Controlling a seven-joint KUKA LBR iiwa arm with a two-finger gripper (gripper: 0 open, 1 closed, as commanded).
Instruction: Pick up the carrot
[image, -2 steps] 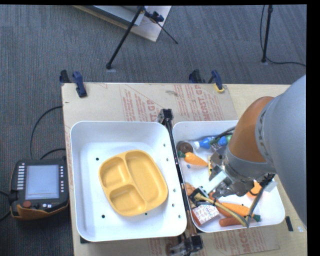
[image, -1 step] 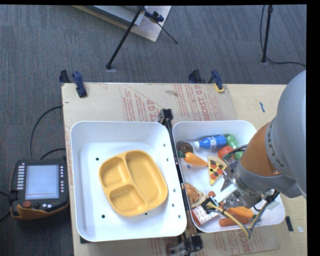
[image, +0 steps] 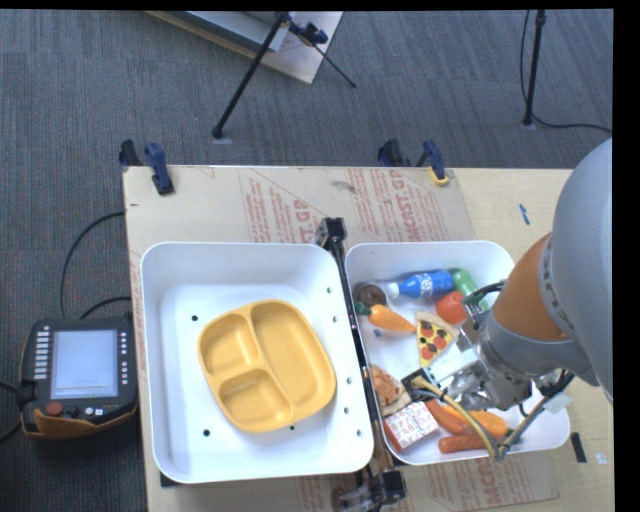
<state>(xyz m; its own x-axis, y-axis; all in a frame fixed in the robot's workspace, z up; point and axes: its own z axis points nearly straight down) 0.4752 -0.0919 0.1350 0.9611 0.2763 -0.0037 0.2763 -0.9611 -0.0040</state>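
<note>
Nearest me, at the near end of the right bin (image: 552, 432), 2 long orange pieces lie side by side. The carrot (image: 462, 417) lies slanted and partly under the gripper (image: 447, 390), and a second orange stick (image: 462, 444) lies just behind it against the bin's near wall. The gripper hangs low over them on the grey arm (image: 590, 270) with its orange band (image: 530, 295). I cannot tell whether it is clenched or released, or whether it touches the carrot at all.

Just left of the carrot is a red and white packet (image: 410, 426), with a brown pastry-like lump (image: 383, 384) by the bin's left wall.

Further back lies a pizza slice (image: 434, 340). A smaller carrot-shaped piece (image: 392, 319) lies left of it and a red round thing (image: 451, 306) right of it. At the far end are a blue and white bottle (image: 421, 286), a green item (image: 463, 280) and a dark round object (image: 370, 295).

The left bin (image: 170, 300) holds a yellow plate (image: 265, 365) with 3 compartments, lying flat near its middle.

On the carpet to the left sits a control pendant (image: 75, 378) with a pale screen.

At the far edge of the bench (image: 290, 205), 2 blue clamps (image: 158, 166) grip the board. Beyond them a tripod leg (image: 245, 85) crosses the carpet.
</note>
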